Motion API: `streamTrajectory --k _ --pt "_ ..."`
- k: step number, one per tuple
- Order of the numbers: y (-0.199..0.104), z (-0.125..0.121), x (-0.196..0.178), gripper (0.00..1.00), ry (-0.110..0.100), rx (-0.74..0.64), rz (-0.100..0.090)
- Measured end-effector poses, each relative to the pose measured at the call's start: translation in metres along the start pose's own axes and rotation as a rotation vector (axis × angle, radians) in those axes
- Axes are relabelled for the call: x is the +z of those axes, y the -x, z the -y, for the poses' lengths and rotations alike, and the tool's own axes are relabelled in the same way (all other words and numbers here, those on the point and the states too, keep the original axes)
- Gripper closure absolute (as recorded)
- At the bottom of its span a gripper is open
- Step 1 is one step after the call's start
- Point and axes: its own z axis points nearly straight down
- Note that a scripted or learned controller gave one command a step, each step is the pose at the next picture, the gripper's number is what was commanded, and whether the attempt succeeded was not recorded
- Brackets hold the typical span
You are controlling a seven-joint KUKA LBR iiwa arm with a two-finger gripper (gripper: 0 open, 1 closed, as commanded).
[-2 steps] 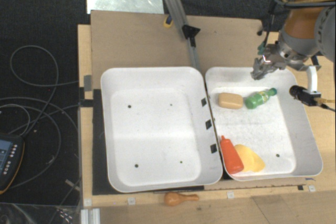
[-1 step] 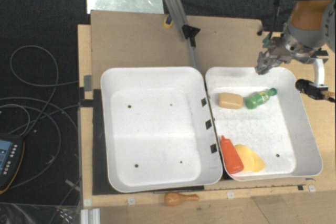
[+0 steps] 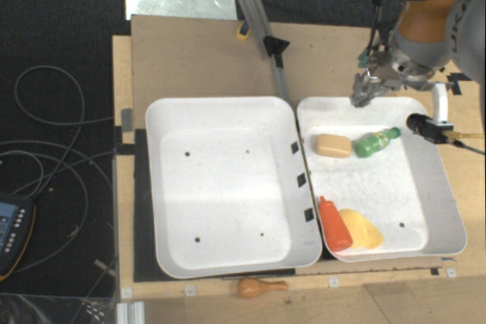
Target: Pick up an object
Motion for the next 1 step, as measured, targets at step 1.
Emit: streamTrajectory --k 1 --pt "-0.0488 0.003 0.0059 1.0 -0.003 -0.001 -0.001"
